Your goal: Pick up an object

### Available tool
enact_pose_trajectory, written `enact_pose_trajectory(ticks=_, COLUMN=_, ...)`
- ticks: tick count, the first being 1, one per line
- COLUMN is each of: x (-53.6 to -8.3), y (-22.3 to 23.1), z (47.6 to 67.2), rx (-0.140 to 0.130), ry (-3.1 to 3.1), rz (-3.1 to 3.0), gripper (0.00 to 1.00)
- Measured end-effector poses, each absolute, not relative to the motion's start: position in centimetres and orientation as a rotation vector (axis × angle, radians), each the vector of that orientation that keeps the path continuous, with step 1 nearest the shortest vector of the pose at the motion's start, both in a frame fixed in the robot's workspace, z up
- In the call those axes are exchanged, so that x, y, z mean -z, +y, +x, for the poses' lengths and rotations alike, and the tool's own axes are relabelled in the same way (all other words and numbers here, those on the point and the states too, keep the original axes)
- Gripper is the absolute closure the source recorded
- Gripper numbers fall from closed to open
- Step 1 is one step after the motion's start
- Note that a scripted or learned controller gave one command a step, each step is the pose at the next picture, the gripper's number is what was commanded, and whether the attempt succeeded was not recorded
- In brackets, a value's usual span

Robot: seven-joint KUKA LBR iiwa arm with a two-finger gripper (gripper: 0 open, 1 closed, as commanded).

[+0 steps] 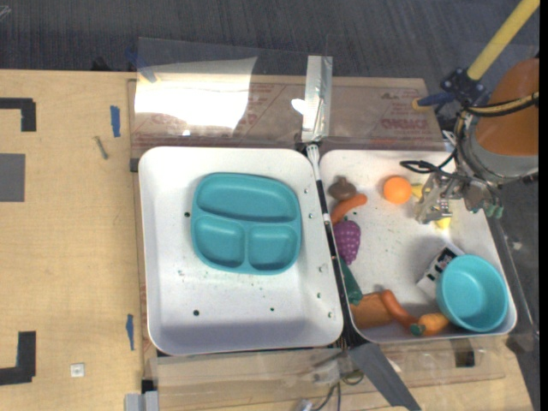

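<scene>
My gripper (437, 208) hangs low over the back right part of the right bin (390, 251). A small yellow object (443, 223) lies right under its tip; whether the two touch is unclear. An orange ball (396, 189) sits just left of the gripper. Further left are a brown piece (341, 186), an orange carrot (348, 204) and purple grapes (347, 240). A teal bowl (471, 292) stands in the front right corner, with a black-and-white item (437, 265) beside it.
The left bin (163, 298) holds a teal divided plate (247, 222). Along the right bin's front wall lie a brown-orange toy (377, 308) and a small carrot (430, 322). A green stalk (351, 276) lies by the divider between the bins.
</scene>
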State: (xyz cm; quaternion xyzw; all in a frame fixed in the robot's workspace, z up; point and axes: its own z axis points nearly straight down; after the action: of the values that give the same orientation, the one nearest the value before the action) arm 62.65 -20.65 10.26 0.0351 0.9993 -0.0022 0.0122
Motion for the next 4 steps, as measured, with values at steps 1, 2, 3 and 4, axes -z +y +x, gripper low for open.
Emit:
enact_pose_trajectory(ticks=1, x=-10.2, y=-20.6, z=62.6, rx=0.006, ry=3.117, rz=0.109, gripper=0.00)
enact_pose_trajectory(ticks=2, x=-9.3, y=-21.8, z=65.1, rx=-0.009, ry=3.134, rz=0.145, gripper=0.00)
enact_pose_trajectory(ticks=3, x=-10.9, y=-21.7, z=65.7, rx=-0.001, ry=3.108, rz=0.141, gripper=1.00)
enact_pose_trajectory(ticks=4, x=-10.8, y=-21.6, z=65.7, rx=-0.002, ry=3.111, rz=0.142, gripper=0.00)
